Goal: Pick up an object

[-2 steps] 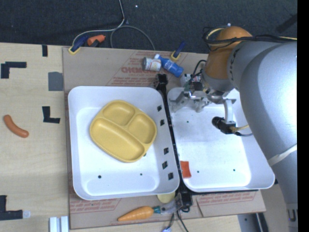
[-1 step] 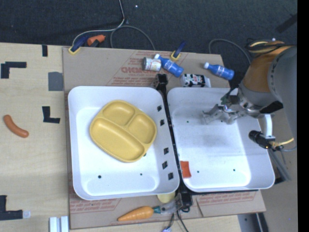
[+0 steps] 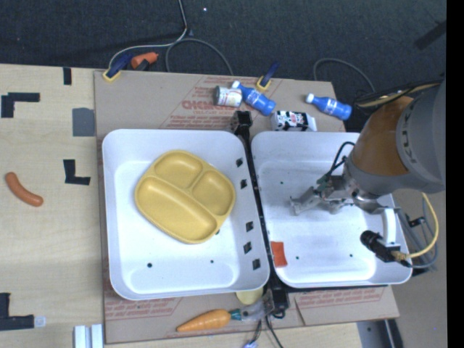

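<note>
Seen from the fixed overhead camera, the grey KUKA arm reaches in from the right with its gripper [image 3: 297, 203] low over the middle of the right bin [image 3: 341, 274]. Whether it is parted or closed cannot be told, and nothing shows in its grasp.

The likeliest object to pick up, a yellow divided plate [image 3: 185, 195], lies flat in the middle of the left bin [image 3: 123, 267], well apart from the gripper. It looks like light, stiff, smooth plastic, so it would probably slip under a shallow pinch; its raised rim or the ridges between compartments seem the best places to take hold. A small orange tag [image 3: 278, 253] lies near the right bin's front-left corner, thin and hard to lift.

Open floor surrounds the plate on every side. The shared wall between the bins is the edge to clear when crossing. A carrot [image 3: 204, 321] lies past the front edge, bottles [image 3: 259, 101] behind the bins' back edge.
</note>
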`<move>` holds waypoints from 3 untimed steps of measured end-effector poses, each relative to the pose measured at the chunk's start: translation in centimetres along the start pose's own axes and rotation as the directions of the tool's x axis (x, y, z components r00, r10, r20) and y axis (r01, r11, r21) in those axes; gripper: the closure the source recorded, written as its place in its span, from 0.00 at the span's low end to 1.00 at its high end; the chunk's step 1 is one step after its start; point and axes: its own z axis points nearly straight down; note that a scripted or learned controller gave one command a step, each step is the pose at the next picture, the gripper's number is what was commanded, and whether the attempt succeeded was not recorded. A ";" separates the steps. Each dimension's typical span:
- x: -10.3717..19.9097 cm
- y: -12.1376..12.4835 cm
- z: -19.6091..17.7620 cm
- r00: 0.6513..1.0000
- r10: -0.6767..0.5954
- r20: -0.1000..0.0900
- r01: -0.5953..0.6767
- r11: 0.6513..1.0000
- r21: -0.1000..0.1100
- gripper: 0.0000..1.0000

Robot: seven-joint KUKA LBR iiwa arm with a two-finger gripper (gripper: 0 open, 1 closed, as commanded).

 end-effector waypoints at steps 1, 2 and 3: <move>5.3 8.3 0.2 1.000 -0.007 -0.003 0.007 1.000 0.001 0.00; 5.9 11.3 0.3 1.000 -0.002 -0.004 0.003 1.000 0.007 0.00; 5.9 10.1 0.3 1.000 0.000 -0.002 0.000 1.000 0.005 0.00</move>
